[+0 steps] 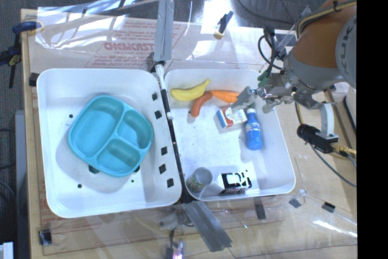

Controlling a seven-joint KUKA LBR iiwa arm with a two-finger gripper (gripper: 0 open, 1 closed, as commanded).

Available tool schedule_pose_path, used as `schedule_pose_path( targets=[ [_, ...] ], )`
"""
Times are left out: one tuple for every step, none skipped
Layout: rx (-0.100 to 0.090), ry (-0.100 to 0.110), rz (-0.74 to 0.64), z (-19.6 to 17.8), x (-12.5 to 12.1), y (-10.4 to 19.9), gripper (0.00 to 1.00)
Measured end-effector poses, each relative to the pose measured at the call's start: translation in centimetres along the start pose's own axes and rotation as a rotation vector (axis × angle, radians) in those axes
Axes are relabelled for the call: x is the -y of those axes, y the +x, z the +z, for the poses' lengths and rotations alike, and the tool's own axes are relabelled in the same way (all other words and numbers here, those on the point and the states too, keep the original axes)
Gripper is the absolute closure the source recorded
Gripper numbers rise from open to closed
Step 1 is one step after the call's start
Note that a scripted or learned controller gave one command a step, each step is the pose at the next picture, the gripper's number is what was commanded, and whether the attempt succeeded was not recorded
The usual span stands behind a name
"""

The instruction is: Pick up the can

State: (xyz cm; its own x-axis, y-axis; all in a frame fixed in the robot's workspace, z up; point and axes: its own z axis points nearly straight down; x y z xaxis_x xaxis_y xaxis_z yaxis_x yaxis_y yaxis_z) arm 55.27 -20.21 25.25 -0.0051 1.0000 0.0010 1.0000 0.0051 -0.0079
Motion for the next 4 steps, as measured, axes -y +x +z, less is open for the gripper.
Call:
schedule_pose_path(
  targets=[
    [0.002,-0.002,0.025,1.8,-1.8,0.2,0.00],
    [0.000,0.000,-0.131,15.1,-3.8,2.6,0.00],
    [0.000,-0.007,0.013,16.1,-6.9,-0.6,0.00],
    [-0.001,-0.003,-0.021,16.2,-6.9,-0.5,0.00]
  ],
)
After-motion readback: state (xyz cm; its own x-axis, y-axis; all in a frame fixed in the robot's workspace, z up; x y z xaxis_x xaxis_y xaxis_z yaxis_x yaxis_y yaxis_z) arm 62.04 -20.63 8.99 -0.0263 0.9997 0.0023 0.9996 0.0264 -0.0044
